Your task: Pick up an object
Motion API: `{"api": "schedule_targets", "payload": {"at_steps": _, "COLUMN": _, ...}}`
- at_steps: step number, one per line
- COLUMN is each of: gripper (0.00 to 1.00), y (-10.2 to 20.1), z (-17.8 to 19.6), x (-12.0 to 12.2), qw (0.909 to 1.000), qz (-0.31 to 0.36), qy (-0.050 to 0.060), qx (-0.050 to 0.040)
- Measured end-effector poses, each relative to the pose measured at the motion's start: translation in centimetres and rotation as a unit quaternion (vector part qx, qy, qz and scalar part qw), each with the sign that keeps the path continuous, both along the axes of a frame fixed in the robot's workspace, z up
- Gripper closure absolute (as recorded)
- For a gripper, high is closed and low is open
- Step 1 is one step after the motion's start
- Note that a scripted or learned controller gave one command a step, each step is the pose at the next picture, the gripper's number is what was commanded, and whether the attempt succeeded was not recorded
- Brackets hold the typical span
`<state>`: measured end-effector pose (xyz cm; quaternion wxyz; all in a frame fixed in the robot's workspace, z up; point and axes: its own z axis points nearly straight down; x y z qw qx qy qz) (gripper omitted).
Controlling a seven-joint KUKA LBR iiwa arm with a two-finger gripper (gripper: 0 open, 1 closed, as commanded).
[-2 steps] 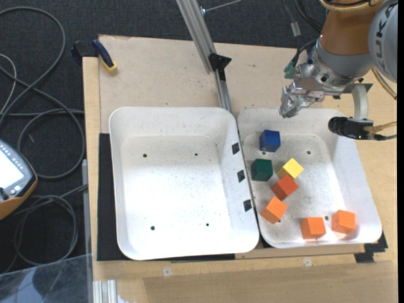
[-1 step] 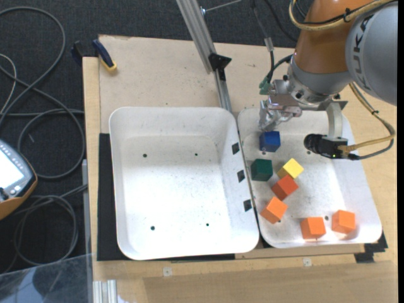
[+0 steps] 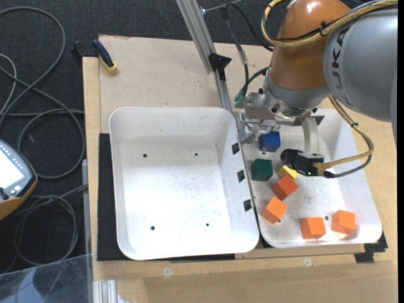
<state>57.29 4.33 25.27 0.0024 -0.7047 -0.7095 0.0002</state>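
claw (image 3: pixel 265 133) over blue cube (image 3: pixel 270 141), grip state can't tell. cube looks light, rigid, probably foam; pinch flat opposite faces.

blue cube (image 3: pixel 270 141) | right bin (image 3: pixel 366 232) | near green cube (image 3: pixel 261 169)

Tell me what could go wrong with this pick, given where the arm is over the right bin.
The tool hangs close to the divider wall between the bins, so a descent could clip it. The blue block sits right by the tool and near the green block, so closing might nudge one instead of gripping. The yellow piece touches an orange block, which could get dragged along.
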Motion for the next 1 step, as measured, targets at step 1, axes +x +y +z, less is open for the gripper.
{"api": "schedule_targets", "payload": {"at_steps": 1, "gripper": 1.0, "y": 4.09, "z": -0.22, "x": -1.57, "qw": 1.0, "qz": 0.0, "qy": 0.0, "qx": -0.0002}}
